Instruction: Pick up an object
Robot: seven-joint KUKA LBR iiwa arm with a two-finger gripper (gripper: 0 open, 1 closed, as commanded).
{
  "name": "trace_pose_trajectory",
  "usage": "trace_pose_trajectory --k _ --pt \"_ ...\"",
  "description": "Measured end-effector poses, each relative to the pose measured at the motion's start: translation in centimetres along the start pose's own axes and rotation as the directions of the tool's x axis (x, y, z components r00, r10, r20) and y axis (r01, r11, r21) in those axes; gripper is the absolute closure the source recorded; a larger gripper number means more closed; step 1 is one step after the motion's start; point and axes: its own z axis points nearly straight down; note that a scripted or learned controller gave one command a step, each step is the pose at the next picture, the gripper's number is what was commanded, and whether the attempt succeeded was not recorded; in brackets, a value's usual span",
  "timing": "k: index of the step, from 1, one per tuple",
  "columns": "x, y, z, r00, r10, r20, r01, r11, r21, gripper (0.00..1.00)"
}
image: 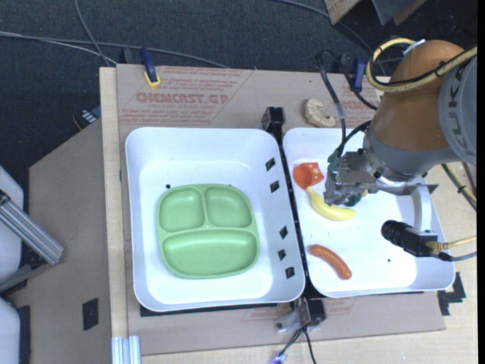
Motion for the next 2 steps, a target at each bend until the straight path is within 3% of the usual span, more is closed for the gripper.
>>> trace_pose_trajectory --k 2 --pt "10.2 1.0 -0.9 1.0 -0.002 0.0 0.002 1.0 -0.004 1.0"
